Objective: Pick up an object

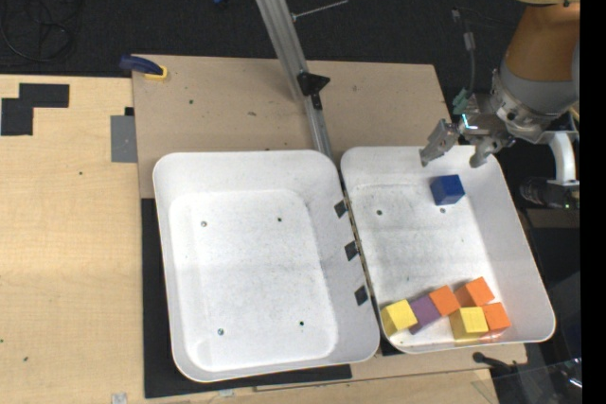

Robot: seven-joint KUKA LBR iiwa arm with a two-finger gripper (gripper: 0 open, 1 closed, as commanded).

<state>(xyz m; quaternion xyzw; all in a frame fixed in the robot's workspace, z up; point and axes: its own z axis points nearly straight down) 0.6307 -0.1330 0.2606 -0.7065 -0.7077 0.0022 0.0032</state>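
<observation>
Fingers of the gripper [461, 145] stand spread apart over the far edge of the right bin [530, 251], one grey finger [437, 145] angled out to the left and the other [486, 149] to the right, with nothing between them. A blue cube [448, 189] lies on the bin floor just near of the gripper, below the gap between the fingers and apart from both of them; no finger touches it. The arm [542, 43] comes in from the right, its orange band showing above the grey wrist. In the near right corner of the same bin sits a huddle of small blocks: a yellow cube [400, 315] at the left, a purple block [425, 314] touching it, an orange block [444, 301] next along, another orange block [479, 290] farther right, a second yellow cube [469, 323] at the near rim and an orange cube [495, 317] just beside it. The left bin [170, 203] lies alongside, joined to the right one by black clips [351, 250] along the shared rim. A slanted metal rail [282, 38] runs away toward the far side of the bench [237, 104].
</observation>
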